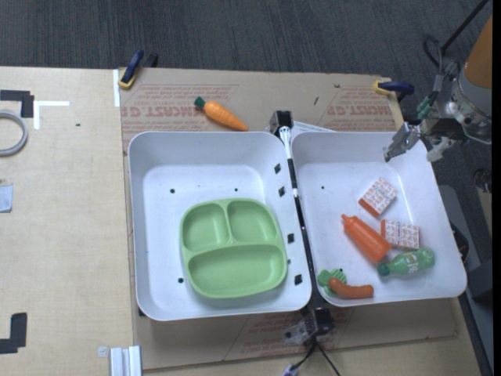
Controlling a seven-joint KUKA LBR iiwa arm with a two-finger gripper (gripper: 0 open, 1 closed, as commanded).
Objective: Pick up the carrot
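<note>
two shallow white bins sit side by side on the tabletop (63,233). the left bin (149,210) holds a green divided plate (233,247) with three compartments, lying flat near the bin's middle. the right bin (337,171) holds several things — a small red and white box (378,196), a second patterned box (400,233) just beside an orange bottle (365,238), a green bottle (407,263) near the right wall, and a carrot (344,287) with green leaves at the bin's near edge. another carrot (221,113) lies outside both bins, on the cardboard (344,104) behind the left bin. the gripper (409,141) hangs over the right bin's far right corner, its fingers spread apart and holding nothing — well apart from either carrot.
</note>
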